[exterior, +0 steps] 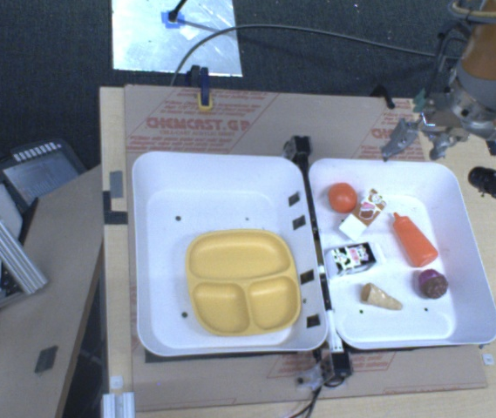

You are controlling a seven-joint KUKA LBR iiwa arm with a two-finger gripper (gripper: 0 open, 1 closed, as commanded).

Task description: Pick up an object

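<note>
**Inspector:** Which way did the objects lie?

**Recorder:** The orange bottle (414, 240) lay with its long axis running from far-left to near-right, narrow cap end toward the far side. The cone-shaped piece (380, 297) pointed its tip to the right, long axis roughly left to right. The black-and-white carton (351, 258) lay flat, long side left to right.

**Inspector:** Containers and contents?

**Recorder:** Two white bins sat side by side on the tabletop (73, 233). The left bin (156, 190) held a yellow divided tray (243, 281) toward its near side, nothing seen in its three compartments. The right bin (470, 259) held all the loose objects: an orange ball (343, 197) at the far left, a small patterned box (371, 207) just right of it, a white block (353, 227) touching that box on its near side, the carton nearer still, the cone near the near wall, the bottle right of centre, and a dark purple round item (432, 283) just near of the bottle.

**Inspector:** The fingers?

**Recorder:** The gripper (415, 142) hung above the far rim of the right bin, fingers (394, 143) spread apart, holding nothing and touching no object. All objects rested in the bin.
</note>
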